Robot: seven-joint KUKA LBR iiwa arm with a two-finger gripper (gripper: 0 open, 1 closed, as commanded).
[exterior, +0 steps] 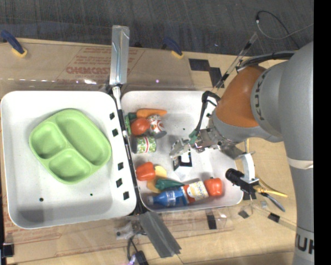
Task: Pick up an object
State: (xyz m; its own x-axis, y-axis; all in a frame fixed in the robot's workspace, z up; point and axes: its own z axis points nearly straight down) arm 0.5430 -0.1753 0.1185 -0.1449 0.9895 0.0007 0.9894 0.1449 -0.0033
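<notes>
My gripper (182, 152) hangs low over the middle of the right bin (171, 101), reaching in from the right under the orange wrist band. Its fingers spread apart, with bare bin floor between them. Toys lie around it: a carrot (149, 113) and a tomato (139, 127) at the upper left, a small can (156, 126) beside them, a green-and-red can (145, 144) below. Along the front wall lie a red pepper (145, 171), a blue bottle (168, 196) and an orange-capped bottle (205, 189).
The left bin (22, 203) holds a green divided plate (70, 144). A metal divider (119, 54) rises between the bins at the back. Cables and a black fitting (240, 180) sit off the right bin's right edge.
</notes>
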